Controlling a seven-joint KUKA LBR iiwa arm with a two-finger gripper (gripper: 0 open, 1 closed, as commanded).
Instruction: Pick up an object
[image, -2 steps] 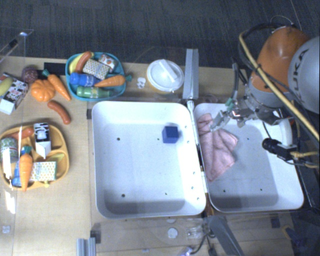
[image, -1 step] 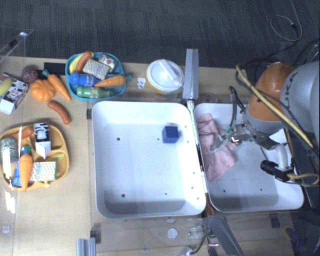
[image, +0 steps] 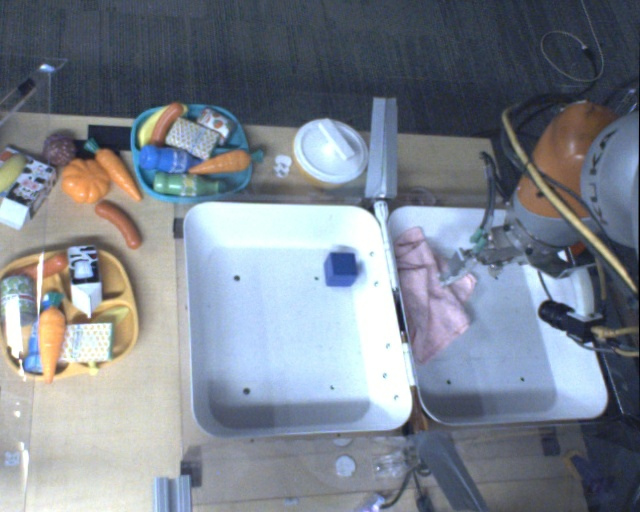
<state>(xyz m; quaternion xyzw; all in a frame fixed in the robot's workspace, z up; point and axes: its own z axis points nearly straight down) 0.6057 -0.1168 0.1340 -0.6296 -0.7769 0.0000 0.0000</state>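
Pink cloth (image: 430, 295) lies crumpled in the right bin (image: 520, 400), against that bin's left wall and reaching from near its far left corner down toward the middle of the left side. The gripper (image: 470, 262) sits low over the cloth's upper right part, close to the bin's far edge, and its tips seem to meet the fabric there; whether the pincer is spread or closed on the cloth cannot be told from this view, since the small metal parts blur into the folds. The grey arm (image: 560, 235) with its orange band (image: 565, 150) comes in over the right bin's far right corner. In the left bin (image: 290, 400) a small blue block (image: 342, 268) rests by itself near the far right corner, well apart from the cloth and separated from it by the walls between the bins. Beyond the bins, on the bench, stand a white lidded tub (image: 331, 150) and a blue bowl (image: 190, 185) of toy food; a yellow tray (image: 120, 300) of toy food sits at the bench's left edge.
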